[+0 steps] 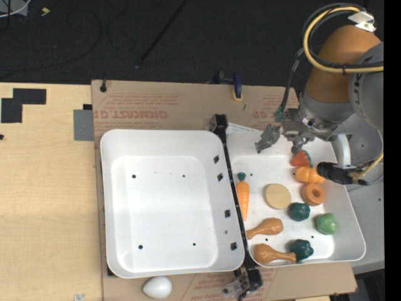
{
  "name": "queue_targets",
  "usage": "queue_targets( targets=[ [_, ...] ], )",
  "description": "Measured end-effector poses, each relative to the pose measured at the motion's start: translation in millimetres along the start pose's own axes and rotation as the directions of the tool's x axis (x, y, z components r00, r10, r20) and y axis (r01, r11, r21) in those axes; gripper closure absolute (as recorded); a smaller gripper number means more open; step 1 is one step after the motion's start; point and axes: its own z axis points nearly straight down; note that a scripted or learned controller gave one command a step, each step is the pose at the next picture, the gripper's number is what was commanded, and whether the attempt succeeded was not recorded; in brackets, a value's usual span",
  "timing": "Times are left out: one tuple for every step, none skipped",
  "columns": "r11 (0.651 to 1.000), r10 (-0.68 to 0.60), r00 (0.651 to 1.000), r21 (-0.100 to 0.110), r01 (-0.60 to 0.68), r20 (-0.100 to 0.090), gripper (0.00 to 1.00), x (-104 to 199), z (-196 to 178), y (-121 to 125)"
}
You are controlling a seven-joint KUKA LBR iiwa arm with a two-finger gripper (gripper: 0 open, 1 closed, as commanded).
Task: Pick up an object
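1. The pincer is seen poised over the back edge of the right bin, just above the white floor. Whether it is spread or closed cannot be told, and nothing is seen held in it.
2. All candidate objects lie in the right bin, loosely scattered; the spread is judged to leave room around each piece for a grasp.
3. A carrot lies lengthwise along the divider, orange, tapered, with a green top. A pale disc, flat and round like a biscuit, rests near the bin's middle.
4. Two drumsticks lie toward the front, tan, bulbous at one end. A glazed ring and a dark green lump sit to their right, with a lighter green piece beyond.
5. A red item lies closest to the pincer and is judged the likeliest target.
6. All pieces appear to be smooth, moulded plastic.
7. A white egg sits on the worktop, outside the left bin.
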Motion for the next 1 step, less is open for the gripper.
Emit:
queue_targets(
  targets=[
    [1.000,0.001,1.000,0.011,-0.001,-0.003,0.00,11.9,53.1,-78.6]
  ],
)
